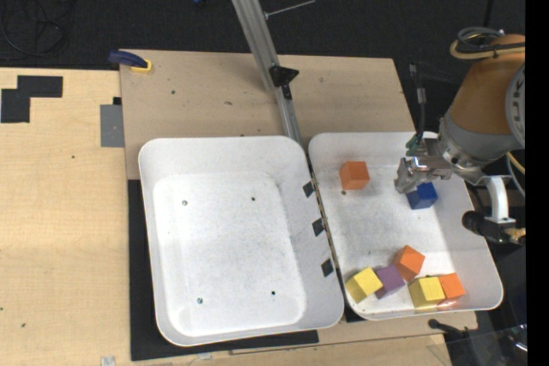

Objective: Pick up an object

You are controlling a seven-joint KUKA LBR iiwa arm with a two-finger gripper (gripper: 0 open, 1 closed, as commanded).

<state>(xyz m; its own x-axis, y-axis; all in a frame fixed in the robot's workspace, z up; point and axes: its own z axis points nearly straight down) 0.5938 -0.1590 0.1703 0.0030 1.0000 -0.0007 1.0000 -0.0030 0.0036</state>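
- Pale wood-grain worktop (51,210) fills the left of my camera view, with a raised tan board behind it and dark floor strewn with cables at the top.
- Two shallow white plastic bins with rounded corners sit side by side on a black mat; small black clips join them along the shared edge.
- I see the left bin (163,167) with a smooth speckled floor, marked by a few tiny dark dots.
- I see the right bin (377,227) holding small cube-shaped blocks with matte faces.
- One orange block (354,175) sits alone near the bin's upper left.
- A blue block (422,196) lies toward the upper right of that bin, directly under the claw.
- Along the lower edge a cluster huddles together: a yellow block (364,282), a purple block (390,279), a second orange block (410,260), another yellow block (425,291) and an orange block at the far right (451,286).
- My arm reaches in from the right, rounded, with an orange band above a grey wrist.
- Its metallic claw (415,176) hangs just over the blue block, seemingly touching its top; I cannot tell how wide the claw stands or whether it grips anything.
- A ribbed aluminium rail (253,21) slants upward from between the bins.
- A small blue and yellow clamp (130,60) rests at the board's far left corner.
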